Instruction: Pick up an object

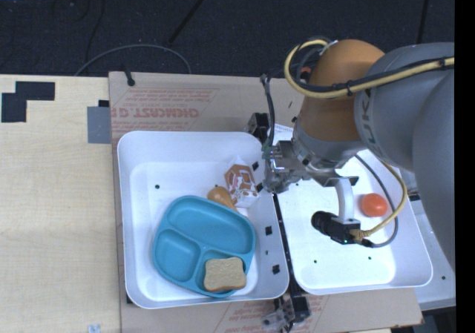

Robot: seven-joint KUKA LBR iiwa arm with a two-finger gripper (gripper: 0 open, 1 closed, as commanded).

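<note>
My gripper point(272, 170) is low over the wall between the two bins, at the left bin's upper right corner. Just left of it, touching or nearly touching, lies a small brown-and-white patterned object point(240, 179). A yellow-orange rounded item point(220, 196) rests below that, against the rim of a blue divided plate point(185, 246). On the plate's lower right compartment sits a tan bread slice point(224, 274). An orange ball point(374, 205) lies in the right bin point(349, 272), beside the arm. I see nothing clearly between the fingers.
The grey arm with its orange band point(341, 94) covers the right bin's upper part. A black piece on a grey bracket point(335, 226), with a yellow cable, hangs over that bin's floor. The left bin point(137, 176) has bare floor along its left and top.
</note>
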